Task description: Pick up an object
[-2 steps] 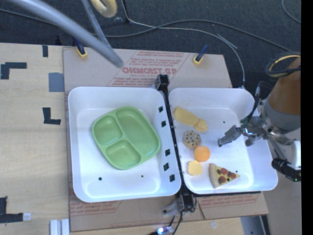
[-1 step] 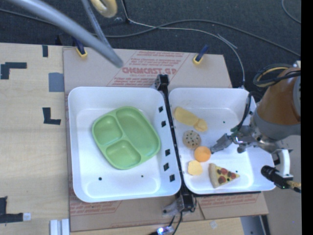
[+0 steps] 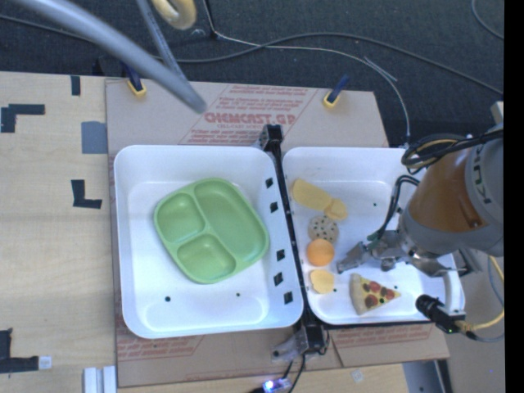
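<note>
Lying in the right bin [image 3: 360,164] are several toy food pieces, any of which could be the thing to pick up. A pizza slice [image 3: 371,292], tan with red dots, is resting near the bin's front wall. A pale yellow cheese wedge [image 3: 310,195] is sitting toward the back, touching a smaller yellow piece [image 3: 336,210]. In front of these, running toward the front wall, a speckled cookie [image 3: 322,229], an orange ball [image 3: 319,253] and a flat yellow round [image 3: 322,282] are forming a short column close to the divider.

Reaching in from the right, the grey arm with its orange band [image 3: 446,193] is hanging over the right bin. Its hand [image 3: 360,256] is pointing left, hovering just right of the orange ball and just behind the pizza slice. Whether the hand is open or closed cannot be told, as its dark tip is blurring against the wrist.

Sitting in the left bin [image 3: 131,219] is a green divided plate [image 3: 211,229], lying slightly askew. Both bins are resting on a cardboard sheet [image 3: 246,109] over the wooden surface [image 3: 49,219]. A blurred grey tube [image 3: 98,31] is crossing the upper left, cut off by the frame.
</note>
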`<state>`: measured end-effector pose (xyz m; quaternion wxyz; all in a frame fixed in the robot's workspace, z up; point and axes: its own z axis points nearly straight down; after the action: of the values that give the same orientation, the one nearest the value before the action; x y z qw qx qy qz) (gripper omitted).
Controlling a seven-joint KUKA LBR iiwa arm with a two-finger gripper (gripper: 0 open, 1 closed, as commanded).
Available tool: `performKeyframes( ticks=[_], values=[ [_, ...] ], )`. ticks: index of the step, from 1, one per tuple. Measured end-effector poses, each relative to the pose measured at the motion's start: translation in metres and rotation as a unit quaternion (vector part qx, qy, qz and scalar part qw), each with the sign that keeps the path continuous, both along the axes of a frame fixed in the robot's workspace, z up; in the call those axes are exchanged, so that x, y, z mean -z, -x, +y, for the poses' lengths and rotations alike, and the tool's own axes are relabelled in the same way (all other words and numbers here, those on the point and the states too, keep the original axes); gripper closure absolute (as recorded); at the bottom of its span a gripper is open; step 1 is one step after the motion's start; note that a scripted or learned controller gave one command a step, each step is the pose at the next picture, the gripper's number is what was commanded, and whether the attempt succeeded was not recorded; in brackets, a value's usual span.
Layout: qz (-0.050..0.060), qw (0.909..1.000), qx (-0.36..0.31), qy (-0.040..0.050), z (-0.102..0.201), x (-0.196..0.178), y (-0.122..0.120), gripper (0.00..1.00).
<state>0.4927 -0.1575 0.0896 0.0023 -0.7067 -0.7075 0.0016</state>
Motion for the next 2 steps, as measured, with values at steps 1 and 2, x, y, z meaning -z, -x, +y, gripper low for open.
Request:
performKeyframes(
  ticks=[1,2],
  values=[
    [-0.003,1.0000,0.000,0.0010,0.000,0.004,-0.001,0.00],
    [-0.004,1.0000,0.001,0.0022,-0.001,-0.006,-0.001,1.00]
  ],
)
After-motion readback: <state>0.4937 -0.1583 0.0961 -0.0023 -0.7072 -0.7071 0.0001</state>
